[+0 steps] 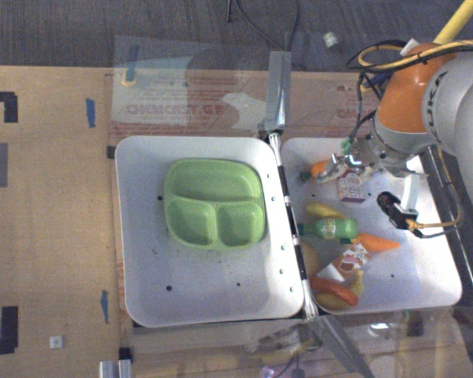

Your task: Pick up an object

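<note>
End effector (348, 164) above toy-filled right bin (433, 278)

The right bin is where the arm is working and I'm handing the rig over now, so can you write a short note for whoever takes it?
Gripper: low over the back of the right bin, above a small red-and-white carton; nothing seen between its fingers.
Right bin: carrot, green bottle, banana, a second carton, red and yellow pieces at the front.
Left bin: green divided plate.
Done: nothing lifted yet.
Left: grasp one object and raise it.
</note>
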